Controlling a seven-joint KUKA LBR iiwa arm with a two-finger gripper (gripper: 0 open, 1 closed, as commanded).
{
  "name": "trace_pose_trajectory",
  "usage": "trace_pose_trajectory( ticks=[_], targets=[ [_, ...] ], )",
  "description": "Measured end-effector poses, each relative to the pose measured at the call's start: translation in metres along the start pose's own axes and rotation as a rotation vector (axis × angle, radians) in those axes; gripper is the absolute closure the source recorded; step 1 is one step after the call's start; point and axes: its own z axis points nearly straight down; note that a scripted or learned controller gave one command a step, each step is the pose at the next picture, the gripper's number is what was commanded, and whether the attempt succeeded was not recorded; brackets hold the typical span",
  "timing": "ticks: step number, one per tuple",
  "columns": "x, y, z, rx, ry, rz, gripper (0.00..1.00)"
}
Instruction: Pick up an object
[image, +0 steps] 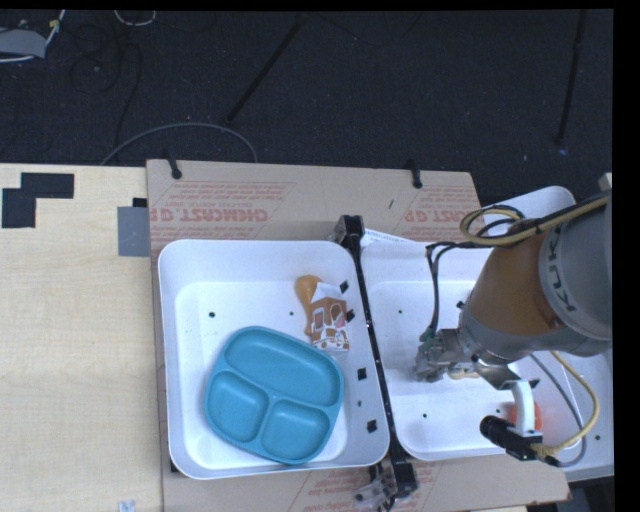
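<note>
While the arm (540, 290) leans in from the right edge of the frame, its grey body and orange band hang over the right-hand bin (410, 440), covering much of that bin's far right side. The gripper (437, 360) sits low in the middle of that bin, a dark grey lump just above the white floor, and from this slant I cannot tell whether its jaws are apart or together, or whether anything sits between them. Black and yellow cables (575, 425) loop around the wrist and trail toward the lower right of the frame. Near the bin's lower right corner, an orange and white object (522, 408) peeks out beside a black part of the arm's gear, partly hidden, so I cannot say what it is.

Over in the left-hand bin (185, 300), a blue divided plate (272, 393) with three compartments lies flat in the lower centre, tilted a little against the frame's edges. Just above its upper right corner, close to the divider between the bins, lies a small brown and white patterned toy (326, 318), its tan end pointing toward the top of the frame. Both bins rest on a sheet of printed cardboard (260, 205), with pale wooden bench (70, 360) to the left.
</note>
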Motion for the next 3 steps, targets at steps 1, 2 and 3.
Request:
trace_pose_trajectory(
  ticks=[1, 2, 3],
  targets=[
    [0.005, 0.001, -0.043, -0.003, -0.001, -0.009, 1.0],
    [0.0, -0.006, -0.101, -0.005, -0.002, -0.009, 1.0],
    [-0.001, -0.005, -0.131, -0.004, -0.001, -0.009, 1.0]
  ],
)
